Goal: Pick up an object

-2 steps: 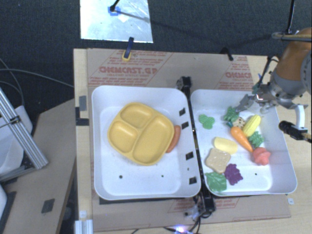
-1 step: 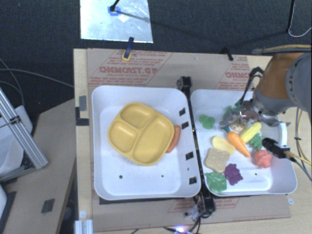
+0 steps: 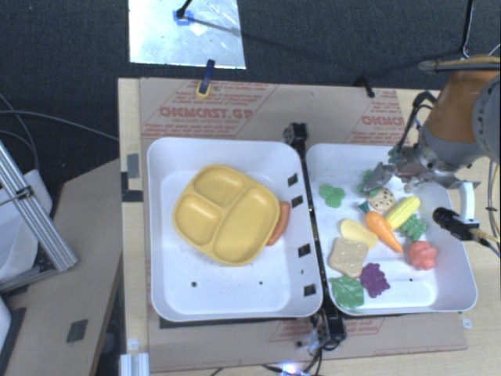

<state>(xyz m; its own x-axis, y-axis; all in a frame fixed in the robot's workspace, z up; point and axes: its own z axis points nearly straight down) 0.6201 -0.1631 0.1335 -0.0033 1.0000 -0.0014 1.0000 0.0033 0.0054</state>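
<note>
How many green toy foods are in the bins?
4 that I can see, all in the right bin: broccoli at the left, a leafy piece at the front, one beside the corn, one by the pincer. More may be hidden.

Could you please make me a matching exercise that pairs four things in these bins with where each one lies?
Things:
1. yellow divided plate
2. toy carrot
3. purple toy grapes
4. toy corn cob

Places:
A. right bin, near its front edge, beside the toy lettuce leaf
B. left bin, around its middle
C. right bin, just below the gripper
D. right bin, between the corn cob and the toy bread slice

Pairs: 1-B, 2-D, 3-A, 4-C
</note>
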